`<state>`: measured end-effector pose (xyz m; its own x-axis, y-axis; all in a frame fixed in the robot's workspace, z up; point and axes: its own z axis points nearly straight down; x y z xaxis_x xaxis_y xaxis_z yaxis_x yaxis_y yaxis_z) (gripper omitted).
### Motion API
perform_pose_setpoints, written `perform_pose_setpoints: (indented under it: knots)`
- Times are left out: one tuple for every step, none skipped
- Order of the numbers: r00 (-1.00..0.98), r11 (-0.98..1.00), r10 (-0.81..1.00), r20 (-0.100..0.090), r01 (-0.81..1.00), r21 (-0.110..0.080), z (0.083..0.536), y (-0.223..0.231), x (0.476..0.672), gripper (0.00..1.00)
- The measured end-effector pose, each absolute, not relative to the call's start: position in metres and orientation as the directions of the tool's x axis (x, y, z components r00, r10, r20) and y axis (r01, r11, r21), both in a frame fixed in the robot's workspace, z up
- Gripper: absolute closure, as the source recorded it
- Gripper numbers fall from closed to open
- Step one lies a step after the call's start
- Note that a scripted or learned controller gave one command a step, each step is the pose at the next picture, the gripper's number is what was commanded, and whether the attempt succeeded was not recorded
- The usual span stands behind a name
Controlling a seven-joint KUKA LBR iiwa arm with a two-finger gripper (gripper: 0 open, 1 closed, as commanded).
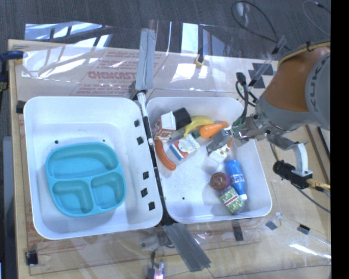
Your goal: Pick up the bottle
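Note:
The bottle [236, 177] is blue with a pale cap and lies on its side near the right wall of the right bin [192, 205]. My gripper [223, 139] hangs low over the bin's upper right part, up and to the left of the bottle and apart from it. Directly below the gripper sits a small white object [219, 153]. Nothing can be seen held in the gripper.
A brown round item [219, 181] and a green packet [233, 200] touch the bottle. A banana [199, 122], carrot [212, 129], sausage [164, 154], carton [184, 147] and a black-and-white box [174, 120] crowd the bin's upper left. The left bin [35, 127] holds a blue divided plate [84, 178].

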<state>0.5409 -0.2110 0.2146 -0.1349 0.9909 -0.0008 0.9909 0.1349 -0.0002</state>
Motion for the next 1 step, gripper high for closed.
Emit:
perform_pose_setpoints:
  knots:
    - [-0.193, 0.193, 0.981, 0.002, 0.981, -0.004, 0.2182, -0.209, 0.5326, 0.0]
